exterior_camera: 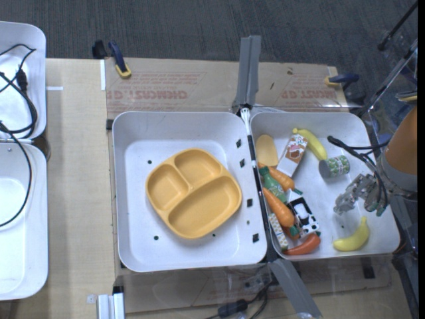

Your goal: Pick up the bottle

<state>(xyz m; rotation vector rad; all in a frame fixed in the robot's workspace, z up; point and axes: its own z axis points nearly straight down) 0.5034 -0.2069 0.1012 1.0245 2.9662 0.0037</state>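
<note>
In the right bin [372,121], a green bottle [272,190] lies along the left wall, partly covered by two orange carrots [279,208]. My gripper [348,200] hangs low over the right half of this bin, between a green-labelled can [334,167] and a yellow banana [352,238]. It is well to the right of the bottle, with nothing seen in its grasp.
The right bin also holds a second banana [311,143], a small carton [294,155], a tan piece [267,150], a black-and-white item [303,215] and a red chili [302,245]. A yellow divided plate [193,193] lies in the left bin [126,178]. Black cables [348,146] trail by the arm.
</note>
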